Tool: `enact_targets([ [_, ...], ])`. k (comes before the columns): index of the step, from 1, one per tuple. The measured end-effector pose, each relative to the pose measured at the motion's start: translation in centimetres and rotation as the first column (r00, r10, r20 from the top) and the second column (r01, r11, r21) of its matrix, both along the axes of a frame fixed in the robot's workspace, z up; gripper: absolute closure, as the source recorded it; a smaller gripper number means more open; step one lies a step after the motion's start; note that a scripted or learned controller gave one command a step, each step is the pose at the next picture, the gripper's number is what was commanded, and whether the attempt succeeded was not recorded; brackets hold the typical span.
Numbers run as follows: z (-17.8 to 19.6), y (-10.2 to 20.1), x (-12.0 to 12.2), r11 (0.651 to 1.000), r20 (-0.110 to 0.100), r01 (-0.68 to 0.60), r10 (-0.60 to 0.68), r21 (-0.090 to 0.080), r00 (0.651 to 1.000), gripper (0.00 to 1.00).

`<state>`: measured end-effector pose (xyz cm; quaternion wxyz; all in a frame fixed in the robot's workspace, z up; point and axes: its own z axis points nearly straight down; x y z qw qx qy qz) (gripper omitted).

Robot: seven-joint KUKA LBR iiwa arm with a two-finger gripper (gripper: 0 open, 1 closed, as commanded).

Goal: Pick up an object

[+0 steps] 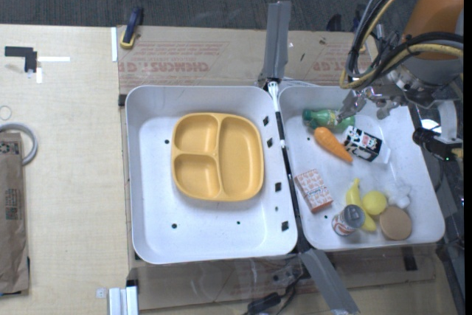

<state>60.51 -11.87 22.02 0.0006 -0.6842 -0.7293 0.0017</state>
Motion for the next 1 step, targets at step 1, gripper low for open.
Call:
enact_targets([
  [1,-9.92,-0.92,0.34,0.946,0.020,-0.325,0.325,-0.009,0.945,0.00],
])
